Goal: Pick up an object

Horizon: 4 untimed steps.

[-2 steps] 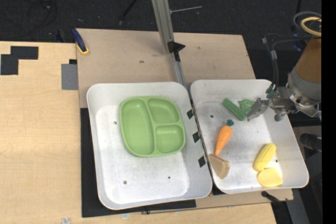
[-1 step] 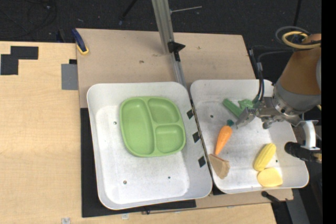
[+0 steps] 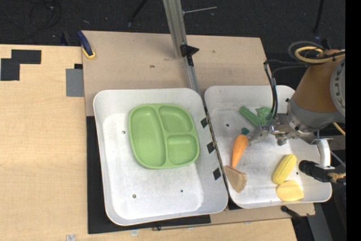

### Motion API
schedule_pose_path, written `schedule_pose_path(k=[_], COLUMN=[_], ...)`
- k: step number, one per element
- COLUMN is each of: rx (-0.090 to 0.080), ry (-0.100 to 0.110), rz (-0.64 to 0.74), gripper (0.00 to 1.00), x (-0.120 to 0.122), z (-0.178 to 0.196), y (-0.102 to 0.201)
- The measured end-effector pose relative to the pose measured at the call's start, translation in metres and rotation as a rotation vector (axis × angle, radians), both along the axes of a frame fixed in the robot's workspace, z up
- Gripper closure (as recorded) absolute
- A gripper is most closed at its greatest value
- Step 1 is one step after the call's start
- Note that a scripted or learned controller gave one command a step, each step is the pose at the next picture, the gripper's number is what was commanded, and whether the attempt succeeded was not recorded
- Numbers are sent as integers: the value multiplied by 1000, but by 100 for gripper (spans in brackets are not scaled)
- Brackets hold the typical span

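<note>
Yellow pieces (image 3: 289, 191) lie at the right bin's (image 3: 225, 100) front edge. Gripper (image 3: 260, 132) sits low between carrot (image 3: 239, 150) and green piece (image 3: 255, 116); its grasp state cannot be told. Recommended: centre squarely over one object before closing. Green plate (image 3: 164, 136) occupies the left bin (image 3: 113, 200).

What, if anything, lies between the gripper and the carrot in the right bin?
Nothing visible. The gripper sits low in the right bin, right beside the top end of the carrot, with bare bin floor between them. The green toy lies behind the gripper, and the two yellow pieces lie off to the side.
</note>
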<state>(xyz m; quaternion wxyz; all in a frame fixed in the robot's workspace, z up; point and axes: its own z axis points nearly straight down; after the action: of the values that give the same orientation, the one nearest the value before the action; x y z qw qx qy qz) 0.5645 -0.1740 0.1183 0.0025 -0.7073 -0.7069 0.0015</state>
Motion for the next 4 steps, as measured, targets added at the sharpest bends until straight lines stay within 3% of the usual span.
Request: schedule_pose_path(k=[1,2,4], rx=[1,2,-1], ry=[-5,-10,-5], rz=[0,-2,2], gripper=[0,100,100], x=[1,3,12], z=[-28,-16,82], y=[0,0,11])
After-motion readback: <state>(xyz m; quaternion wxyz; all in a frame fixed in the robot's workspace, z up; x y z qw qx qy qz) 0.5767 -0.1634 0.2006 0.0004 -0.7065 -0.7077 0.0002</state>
